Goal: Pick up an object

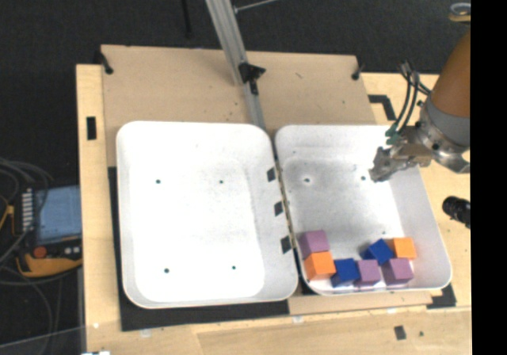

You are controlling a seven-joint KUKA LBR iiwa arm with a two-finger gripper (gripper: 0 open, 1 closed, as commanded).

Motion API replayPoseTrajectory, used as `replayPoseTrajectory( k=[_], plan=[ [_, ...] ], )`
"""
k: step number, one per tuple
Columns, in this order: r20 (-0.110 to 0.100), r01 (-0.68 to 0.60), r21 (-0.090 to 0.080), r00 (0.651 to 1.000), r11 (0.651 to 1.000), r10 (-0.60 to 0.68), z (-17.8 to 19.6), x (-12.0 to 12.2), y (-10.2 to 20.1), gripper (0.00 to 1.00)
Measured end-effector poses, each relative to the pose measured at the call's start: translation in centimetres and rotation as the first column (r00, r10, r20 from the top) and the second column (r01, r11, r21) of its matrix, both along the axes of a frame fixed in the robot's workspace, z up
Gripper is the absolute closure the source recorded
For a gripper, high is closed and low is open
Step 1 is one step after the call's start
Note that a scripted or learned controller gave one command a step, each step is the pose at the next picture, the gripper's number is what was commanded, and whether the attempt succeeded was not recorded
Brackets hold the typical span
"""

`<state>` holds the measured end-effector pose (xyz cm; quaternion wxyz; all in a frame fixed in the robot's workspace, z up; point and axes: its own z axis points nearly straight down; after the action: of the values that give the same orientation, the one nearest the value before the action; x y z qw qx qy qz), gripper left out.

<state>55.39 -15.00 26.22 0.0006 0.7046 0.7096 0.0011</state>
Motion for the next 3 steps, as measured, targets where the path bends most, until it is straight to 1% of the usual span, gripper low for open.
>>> replayPoseTrajectory(
  k=[1,2,3],
  plan=[
    [-0.001,0.001,0.0,1.0,1.0,-0.001,0.0,-0.2,4.3,1.0],
    [-0.002,-0.001,0.001,1.0,1.0,0.001,0.3,0.2,10.0,1.0],
    [-0.005,0.001,0.0,1.0,1.0,-0.001,-1.6,0.3,15.2,1.0]
  ],
)
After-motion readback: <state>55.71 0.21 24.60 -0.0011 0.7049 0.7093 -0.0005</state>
